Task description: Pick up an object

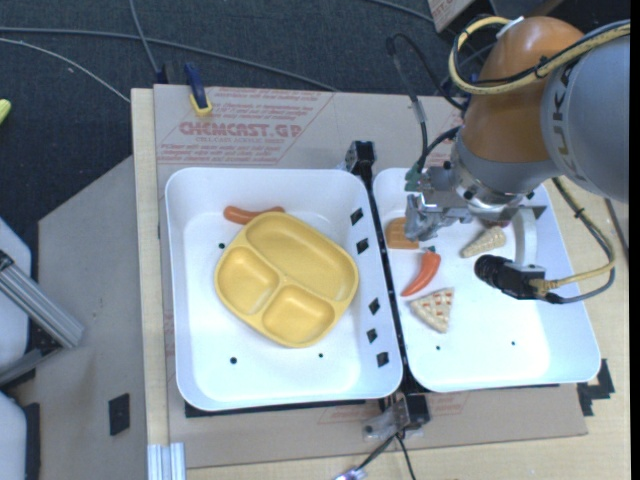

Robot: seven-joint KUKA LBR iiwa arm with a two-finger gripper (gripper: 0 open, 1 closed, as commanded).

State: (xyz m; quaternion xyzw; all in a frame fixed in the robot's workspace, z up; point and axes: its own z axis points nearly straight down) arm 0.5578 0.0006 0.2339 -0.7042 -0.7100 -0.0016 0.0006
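In the right bin point(520, 358) my gripper point(420, 220) hangs low near the bin's left wall, right beside a flat orange-brown piece point(397, 235) that the gripper partly hides. Just below it lies a red chili pepper point(424, 271), and a pizza slice point(435, 309) lies in front of that. To the gripper's right rests a pale tan wedge point(486, 241). I cannot see anything held.
The left bin point(200, 368) holds a yellow divided plate point(286, 278), with an orange sausage-like piece point(245, 213) behind it. Black clips run along the wall point(375, 298) between the bins. The big grey and orange arm point(530, 98) hangs over the right bin's far side.
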